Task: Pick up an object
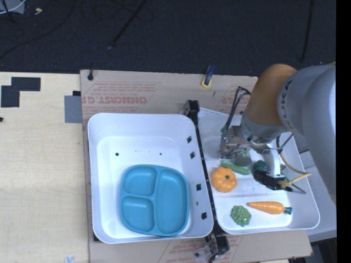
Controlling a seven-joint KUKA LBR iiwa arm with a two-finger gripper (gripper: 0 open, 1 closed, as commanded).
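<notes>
My gripper [232, 151] hangs low in the right bin [307, 218], near its back left part. Just below it lies a long green vegetable [236, 167], close to the gripper or touching it. An orange pumpkin [224, 179] sits in front of that vegetable, by the bin's left wall. A green broccoli piece [240, 215] and an orange carrot [267, 207] lie near the front edge. Nothing visibly sits between the gripper's tips.
The left bin [104, 147] holds a blue divided plate [153, 199] in its front half. A black divider bar [198, 158] runs between the two bins. The arm's grey and orange body covers the right bin's back right part.
</notes>
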